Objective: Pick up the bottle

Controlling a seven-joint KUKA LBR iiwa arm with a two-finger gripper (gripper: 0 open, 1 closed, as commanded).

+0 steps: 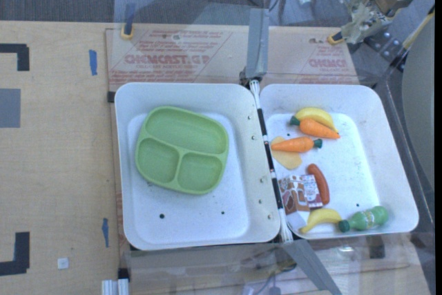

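bottle (364, 219): green, on its side in the near right corner of the right bin (397, 141), just beside a banana (320, 218) | gripper (359, 24): high past the bin's far edge, well apart from the bottle | grip state: cannot tell

A light-green divided plate (182, 149) is seen in the white left bin (131, 217); orange carrots (297, 144), yellow bananas (322, 218) and a green bottle (364, 219), possibly yellow-labelled, are spotted on the right.
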